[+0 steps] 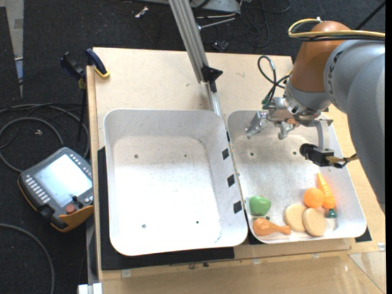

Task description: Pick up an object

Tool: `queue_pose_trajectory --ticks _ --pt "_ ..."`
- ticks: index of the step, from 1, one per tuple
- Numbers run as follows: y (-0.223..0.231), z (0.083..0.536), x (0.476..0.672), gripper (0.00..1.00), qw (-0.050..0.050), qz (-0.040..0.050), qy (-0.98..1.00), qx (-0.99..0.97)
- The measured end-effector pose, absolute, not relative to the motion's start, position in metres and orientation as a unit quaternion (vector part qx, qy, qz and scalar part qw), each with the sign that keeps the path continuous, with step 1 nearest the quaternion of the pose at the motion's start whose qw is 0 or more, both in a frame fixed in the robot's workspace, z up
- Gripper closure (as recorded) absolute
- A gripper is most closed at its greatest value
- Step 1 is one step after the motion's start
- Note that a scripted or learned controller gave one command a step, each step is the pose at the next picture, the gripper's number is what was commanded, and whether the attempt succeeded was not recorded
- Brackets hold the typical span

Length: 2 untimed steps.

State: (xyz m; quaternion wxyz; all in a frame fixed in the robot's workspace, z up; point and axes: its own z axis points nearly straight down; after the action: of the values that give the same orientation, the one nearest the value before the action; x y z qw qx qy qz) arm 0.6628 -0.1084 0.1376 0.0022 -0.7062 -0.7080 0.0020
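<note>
Over the far end of the right bin (pixel 275 170), the gripper (pixel 268 129) hangs with its two fingers (pixel 254 126) spread apart and nothing between them. The grey arm (pixel 364 72), with its orange band, reaches in from the right above it.

The things to pick all lie well apart from the gripper, gathered at the near end of the same bin. A green toy (pixel 260 205) sits close to the bin's left wall. Just on its near side lies an orange drumstick-shaped piece (pixel 269 227), its thin end pointing right. To the right of that, two pale round slices (pixel 296 217) lie side by side and touching. An orange ball (pixel 313 198) rests at their far side, against them. A carrot (pixel 326 192) lies just right of the ball, running far to near with its green tip at the near end, close to the bin's right wall.

The left bin (pixel 159 176) stands just beside the right one, their rims meeting in the middle. Both sit on a pale wooden bench (pixel 153 78). A metal rail (pixel 187 29) slants down from the far side to the place where the bins meet. On the floor to the left lies a teach pendant (pixel 55 185).
</note>
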Motion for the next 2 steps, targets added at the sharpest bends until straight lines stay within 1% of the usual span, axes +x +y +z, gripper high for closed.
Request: queue_pose_trajectory --ticks 1,2 --pt "-0.107 0.092 0.662 0.00 0.001 0.0015 -0.708 -0.706" --pt "-0.107 0.106 0.664 1.00 -0.001 -0.0005 -0.708 -0.706"
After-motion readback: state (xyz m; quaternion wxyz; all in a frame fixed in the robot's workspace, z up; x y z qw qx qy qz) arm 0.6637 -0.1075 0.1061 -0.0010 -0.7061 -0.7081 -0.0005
